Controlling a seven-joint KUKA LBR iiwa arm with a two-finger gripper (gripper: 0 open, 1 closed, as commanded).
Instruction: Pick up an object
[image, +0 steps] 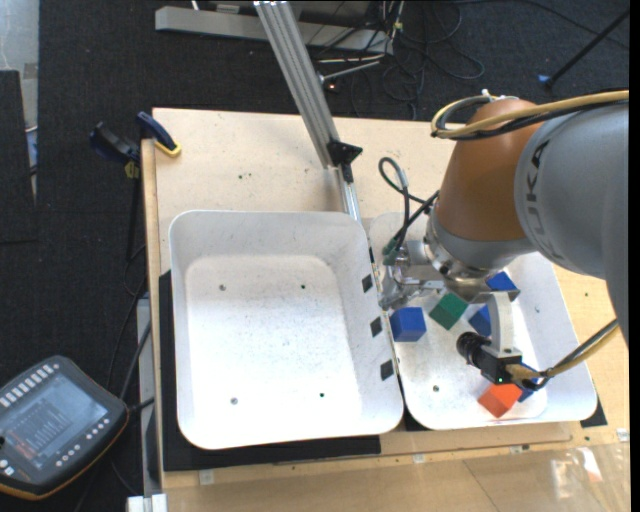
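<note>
blue cube (407, 324) lies flat on the floor of the right bin (450, 405), close to that bin's left wall and about halfway along it. the gripper (398, 288) hangs just above the cube in the view, near the cube's upper left corner and next to the same wall. whether the gripper is apart or together cannot be told, as the wrist covers it from above.

just right of the cube sits a green block (447, 311), tilted, with a small gap between the two. further right a blue block (500, 284) shows partly from under the arm (560, 190). an orange block (499, 400) rests near the bin's lower right corner, well apart from the cube. the arm's grey body and orange band cover the upper part of the right bin.

the left bin (270, 330) stands side by side with the right one, their walls touching, and small black tags (375, 325) sit along that shared edge. both bins rest on a pale counter (240, 160). a metal rail (300, 80) slants down from the top of the view to the bins' upper edge. a blue and yellow clamp (150, 135) grips the counter's upper left corner. a grey pendant (50, 425) lies on the dark floor at lower left.
</note>
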